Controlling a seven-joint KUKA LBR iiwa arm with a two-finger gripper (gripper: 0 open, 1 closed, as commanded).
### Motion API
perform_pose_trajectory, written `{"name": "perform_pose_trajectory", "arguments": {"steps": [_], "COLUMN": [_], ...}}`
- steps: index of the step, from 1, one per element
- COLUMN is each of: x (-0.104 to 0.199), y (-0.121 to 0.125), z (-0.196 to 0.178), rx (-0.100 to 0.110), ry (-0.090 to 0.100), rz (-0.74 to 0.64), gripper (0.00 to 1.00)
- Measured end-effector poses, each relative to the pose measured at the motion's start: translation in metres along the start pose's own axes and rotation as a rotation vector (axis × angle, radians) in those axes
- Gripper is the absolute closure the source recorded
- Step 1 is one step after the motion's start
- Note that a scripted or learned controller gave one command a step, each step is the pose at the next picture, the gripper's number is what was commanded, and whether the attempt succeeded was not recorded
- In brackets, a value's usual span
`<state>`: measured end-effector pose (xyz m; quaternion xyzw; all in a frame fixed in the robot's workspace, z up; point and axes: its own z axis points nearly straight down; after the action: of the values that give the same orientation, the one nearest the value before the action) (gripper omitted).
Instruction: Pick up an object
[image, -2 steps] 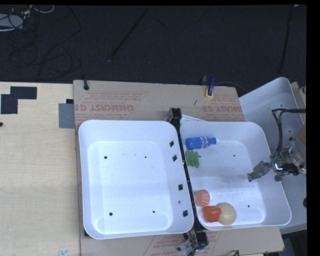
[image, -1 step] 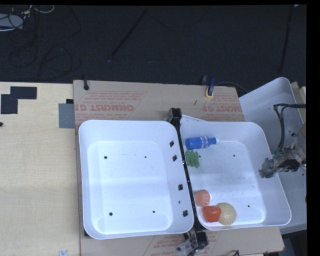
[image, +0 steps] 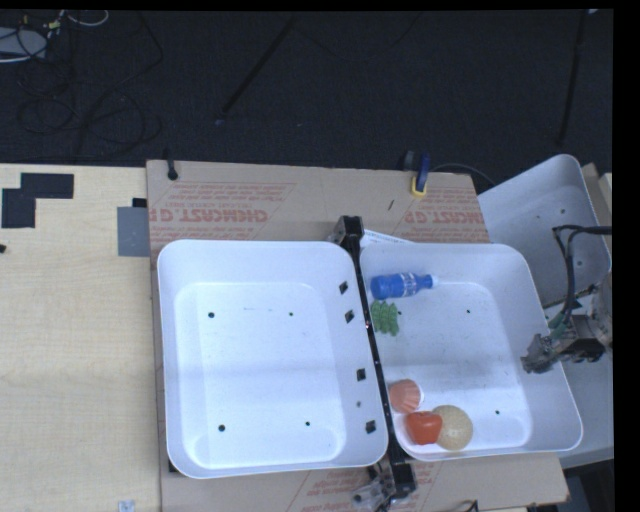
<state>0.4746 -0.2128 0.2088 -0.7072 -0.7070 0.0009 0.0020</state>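
The right bin (image: 500, 262) holds a blue bottle (image: 400, 285) lying on its side near the divider. A small green leafy piece (image: 385, 318) lies just below it. In the bin's near left corner sit a peach ball (image: 405, 394), a red item (image: 423, 427) and a pale yellow ball (image: 454, 427), close together. My gripper (image: 545, 355) is at the right rim of this bin, far from all the objects, with wires trailing behind it. Nothing shows in its grasp.
The left bin (image: 180, 262) stands beside the right one on a cardboard sheet (image: 250, 205). A black clip strip (image: 362, 340) runs along the seam between the bins. A white tilted panel (image: 540, 205) rises at the back right.
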Motion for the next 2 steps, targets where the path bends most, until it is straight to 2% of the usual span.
{"name": "perform_pose_trajectory", "arguments": {"steps": [1, 2], "x": [-0.001, -0.001], "y": [0.027, 0.0], "z": [0.009, -0.028], "rx": [-0.003, -0.004], "ry": [-0.001, -0.002], "rz": [-0.002, 0.003], "gripper": [1.0, 1.0]}}
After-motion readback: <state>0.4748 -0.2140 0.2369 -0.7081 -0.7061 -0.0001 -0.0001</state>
